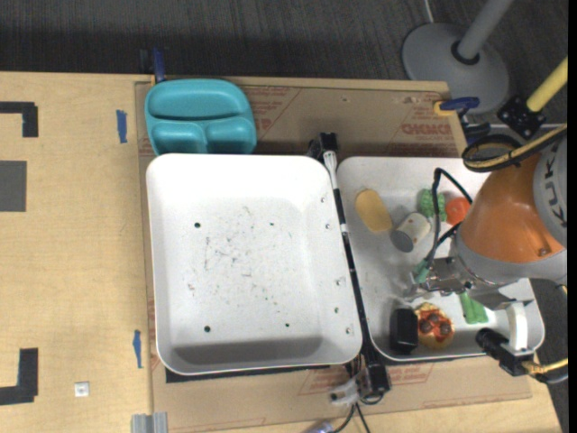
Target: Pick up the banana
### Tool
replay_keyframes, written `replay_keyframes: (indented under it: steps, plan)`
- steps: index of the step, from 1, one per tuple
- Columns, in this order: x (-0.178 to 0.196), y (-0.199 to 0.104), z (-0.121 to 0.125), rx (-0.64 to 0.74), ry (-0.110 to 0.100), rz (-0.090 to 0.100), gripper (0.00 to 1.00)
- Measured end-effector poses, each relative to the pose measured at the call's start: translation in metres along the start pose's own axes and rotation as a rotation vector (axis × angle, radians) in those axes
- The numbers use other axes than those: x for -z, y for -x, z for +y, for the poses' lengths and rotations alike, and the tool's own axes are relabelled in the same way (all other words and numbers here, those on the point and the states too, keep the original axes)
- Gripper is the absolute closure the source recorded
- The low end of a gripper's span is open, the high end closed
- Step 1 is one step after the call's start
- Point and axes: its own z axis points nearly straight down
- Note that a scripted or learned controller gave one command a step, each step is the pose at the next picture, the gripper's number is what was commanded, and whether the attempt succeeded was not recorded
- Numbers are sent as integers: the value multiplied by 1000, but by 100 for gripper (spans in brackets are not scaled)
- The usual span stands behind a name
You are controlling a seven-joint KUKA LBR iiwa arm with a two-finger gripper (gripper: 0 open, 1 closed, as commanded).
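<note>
Fingers: cannot tell whether open or closed — the gripper [439, 278] is a dim metal cluster low in the right bin [379, 242], half under the arm [509, 219].
Banana: no clear banana shape; a yellow-tan rounded item [372, 210] lies upper left in the right bin (identity uncertain).
Hidden: the orange band covers the bin's right part; green pieces [429, 203] peek out.
Other items: grey cylinder [410, 233]; black block [403, 329] touching a red-yellow object [434, 326].
Left bin [243, 260]: white, speckled.
Teal tray [199, 115]: behind it.
</note>
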Motion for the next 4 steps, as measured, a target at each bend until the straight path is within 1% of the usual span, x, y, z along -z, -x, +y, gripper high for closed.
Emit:
replay_keyframes:
  steps: [4]
  plan:
    - [39, 0, 3, -1, 9, -4, 100]
